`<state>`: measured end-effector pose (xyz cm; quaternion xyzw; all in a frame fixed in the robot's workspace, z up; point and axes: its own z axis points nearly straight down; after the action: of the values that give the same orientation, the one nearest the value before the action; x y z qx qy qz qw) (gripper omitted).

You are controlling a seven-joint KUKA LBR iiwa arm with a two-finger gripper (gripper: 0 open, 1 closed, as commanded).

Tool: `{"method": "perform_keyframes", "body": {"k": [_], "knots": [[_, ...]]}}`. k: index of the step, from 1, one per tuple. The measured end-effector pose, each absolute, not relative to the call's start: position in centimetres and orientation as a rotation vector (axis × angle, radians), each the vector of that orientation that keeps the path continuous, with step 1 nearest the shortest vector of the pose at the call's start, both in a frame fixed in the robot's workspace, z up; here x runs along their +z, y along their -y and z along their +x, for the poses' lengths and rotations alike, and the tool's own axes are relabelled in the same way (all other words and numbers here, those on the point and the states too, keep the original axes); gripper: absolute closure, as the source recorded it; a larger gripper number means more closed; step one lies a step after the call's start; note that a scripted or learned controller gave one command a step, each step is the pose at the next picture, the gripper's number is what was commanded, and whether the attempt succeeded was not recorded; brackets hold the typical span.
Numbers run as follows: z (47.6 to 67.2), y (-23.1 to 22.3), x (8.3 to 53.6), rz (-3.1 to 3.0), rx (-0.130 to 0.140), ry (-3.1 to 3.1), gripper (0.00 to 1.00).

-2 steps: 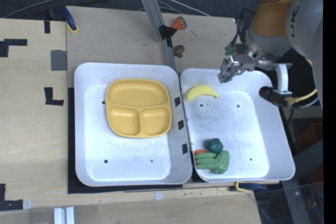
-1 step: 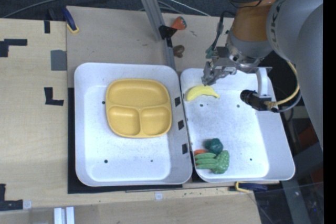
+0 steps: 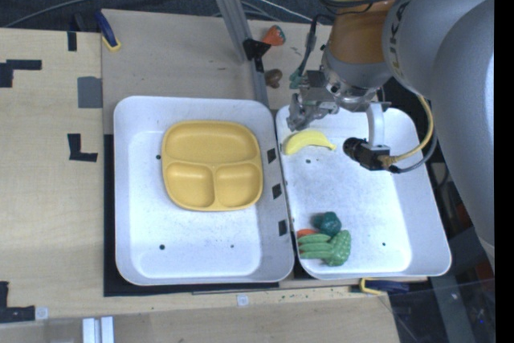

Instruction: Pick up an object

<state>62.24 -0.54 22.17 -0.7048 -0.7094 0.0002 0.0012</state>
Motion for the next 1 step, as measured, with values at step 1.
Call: {"method": "perform_keyframes", "body": {"k": [1], "knots": [[61.67,-4.71,21.28,-2.212,0.002,2.227,1.00]]}}
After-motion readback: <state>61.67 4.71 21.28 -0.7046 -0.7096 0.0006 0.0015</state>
